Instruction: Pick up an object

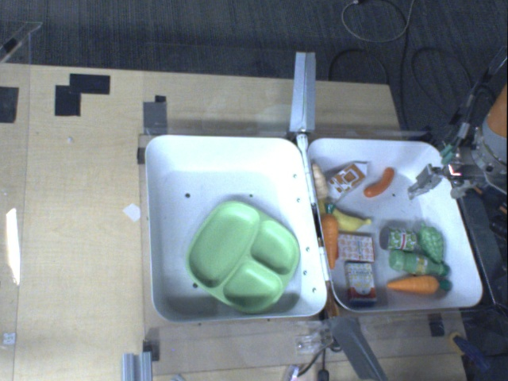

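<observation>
1. No lettering, brand or number can be read
2. Small red-and-white printed carton (349, 177), right bin: print too blurred
3. Two small flat red-patterned packets (356, 248) (359, 279) likewise show only illegible blotches

wooden bench (71, 236); black cables (381, 14)

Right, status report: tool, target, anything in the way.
Tool over right bin's far right corner, holding nothing. Nearest item: red sausage, untouched. Carrot, green packet, small boxes crowd the near half. Green divided plate in left bin.
</observation>
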Action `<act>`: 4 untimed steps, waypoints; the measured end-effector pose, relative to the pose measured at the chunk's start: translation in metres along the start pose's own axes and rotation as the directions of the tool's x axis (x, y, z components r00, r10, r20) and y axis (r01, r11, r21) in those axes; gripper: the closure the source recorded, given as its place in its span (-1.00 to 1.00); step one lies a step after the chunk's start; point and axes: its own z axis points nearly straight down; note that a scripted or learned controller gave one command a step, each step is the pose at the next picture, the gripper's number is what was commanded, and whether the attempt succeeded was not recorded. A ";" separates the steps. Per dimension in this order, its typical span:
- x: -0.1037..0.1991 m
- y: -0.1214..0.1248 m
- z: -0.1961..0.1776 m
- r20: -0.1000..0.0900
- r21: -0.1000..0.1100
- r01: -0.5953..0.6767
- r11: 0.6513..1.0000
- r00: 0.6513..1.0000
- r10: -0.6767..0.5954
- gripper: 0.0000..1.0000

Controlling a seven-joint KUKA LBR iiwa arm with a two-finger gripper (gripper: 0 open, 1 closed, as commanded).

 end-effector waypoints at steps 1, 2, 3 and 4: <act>0.037 -0.024 0.121 0.000 -0.002 -0.008 1.000 1.000 0.008 -1.00; 0.037 -0.022 0.110 0.000 -0.007 -0.007 1.000 1.000 0.007 1.00; 0.071 -0.047 -0.047 0.000 -0.002 -0.194 0.981 0.981 0.194 1.00; 0.126 -0.060 -0.083 -0.001 -0.001 -0.409 0.912 0.912 0.409 1.00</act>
